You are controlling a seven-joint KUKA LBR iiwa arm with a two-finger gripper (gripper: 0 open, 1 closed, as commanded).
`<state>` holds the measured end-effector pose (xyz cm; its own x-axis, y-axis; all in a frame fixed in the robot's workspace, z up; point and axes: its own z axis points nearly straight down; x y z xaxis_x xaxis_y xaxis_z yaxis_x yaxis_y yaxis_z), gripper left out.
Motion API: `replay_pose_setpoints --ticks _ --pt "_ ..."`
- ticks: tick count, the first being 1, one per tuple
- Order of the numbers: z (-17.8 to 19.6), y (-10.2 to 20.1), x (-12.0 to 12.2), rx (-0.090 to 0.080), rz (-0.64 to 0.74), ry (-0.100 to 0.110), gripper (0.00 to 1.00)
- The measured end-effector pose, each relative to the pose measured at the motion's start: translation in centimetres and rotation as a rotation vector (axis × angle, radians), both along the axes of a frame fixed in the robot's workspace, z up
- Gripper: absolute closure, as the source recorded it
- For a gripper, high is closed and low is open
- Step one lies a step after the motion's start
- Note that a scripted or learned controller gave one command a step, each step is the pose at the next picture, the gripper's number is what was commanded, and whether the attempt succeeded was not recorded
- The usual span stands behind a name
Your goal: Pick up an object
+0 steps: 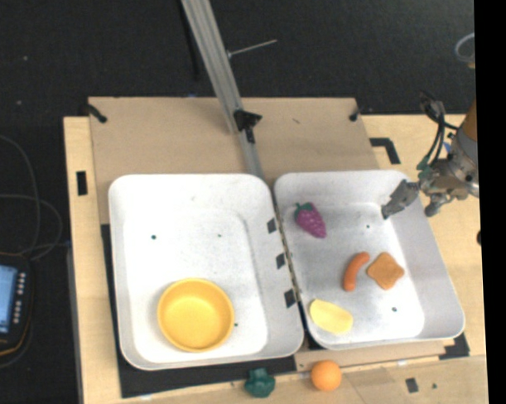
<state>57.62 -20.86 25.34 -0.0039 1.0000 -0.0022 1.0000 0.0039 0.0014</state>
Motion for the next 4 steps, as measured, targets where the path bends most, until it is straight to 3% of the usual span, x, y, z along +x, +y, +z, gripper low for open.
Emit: replay_pose_setpoints --ticks 1,4 --pt "0.0 0.0 0.0 0.0 0.0 0.0 0.0" --pt "-13.0 -0.1 -0.6 0.0 -0.004 0.004 0.0"
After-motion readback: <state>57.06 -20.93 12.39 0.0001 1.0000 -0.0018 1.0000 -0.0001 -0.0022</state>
